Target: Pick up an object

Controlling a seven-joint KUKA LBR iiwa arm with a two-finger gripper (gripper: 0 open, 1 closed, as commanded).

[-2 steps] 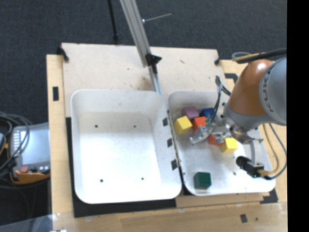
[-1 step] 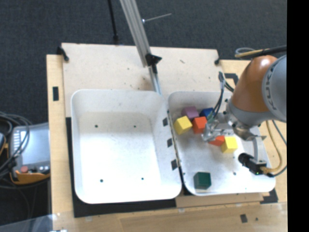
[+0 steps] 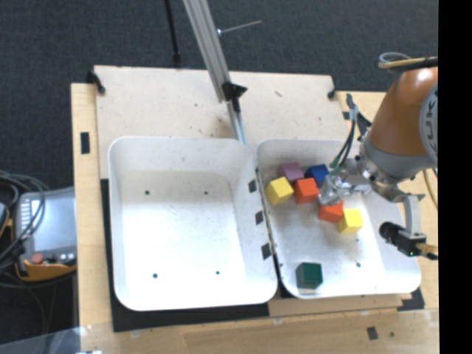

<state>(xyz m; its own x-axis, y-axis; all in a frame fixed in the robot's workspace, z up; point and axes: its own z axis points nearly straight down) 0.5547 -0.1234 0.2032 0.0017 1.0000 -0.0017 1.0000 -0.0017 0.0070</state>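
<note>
The right bin holds several small blocks. A yellow block, an orange block, a pale purple block and a blue block cluster near its back left. A second orange block and a second yellow block lie side by side near the middle. A dark green block sits alone by the front wall. My gripper hangs low over the bin, just above the second orange block and right of the first orange one. Its tips are hard to make out against the blocks.
The left bin stands next to the right one, sharing a raised middle wall. A slanted metal pole rises from behind the bins. A control box with cables sits at the far left, off the bench.
</note>
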